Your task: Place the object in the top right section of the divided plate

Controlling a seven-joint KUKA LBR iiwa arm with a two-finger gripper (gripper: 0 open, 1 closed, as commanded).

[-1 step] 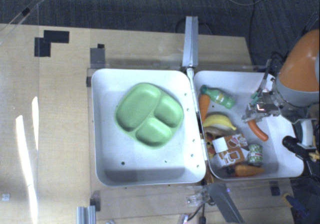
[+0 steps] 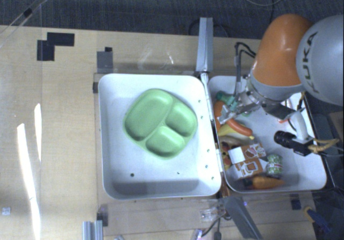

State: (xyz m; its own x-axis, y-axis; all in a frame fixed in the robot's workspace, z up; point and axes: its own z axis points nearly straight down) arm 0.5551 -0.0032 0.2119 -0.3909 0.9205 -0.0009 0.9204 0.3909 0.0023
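Observation:
A green divided plate (image 2: 160, 121) lies in the left white bin (image 2: 115, 174), with three sections that hold nothing. The gripper (image 2: 235, 106) hangs low over the upper left part of the right bin (image 2: 317, 172), under the arm's orange band. It sits right above a pile of toy food: an orange-red piece (image 2: 240, 128) and a yellow banana-like piece (image 2: 230, 136). The arm's body hides most of the gripper.
The right bin also holds a brown and white carton (image 2: 246, 161), a small green can (image 2: 274, 164) and an orange carrot-like piece (image 2: 264, 182). A metal divider post (image 2: 204, 45) stands between the bins at the back. Cables run at the right.

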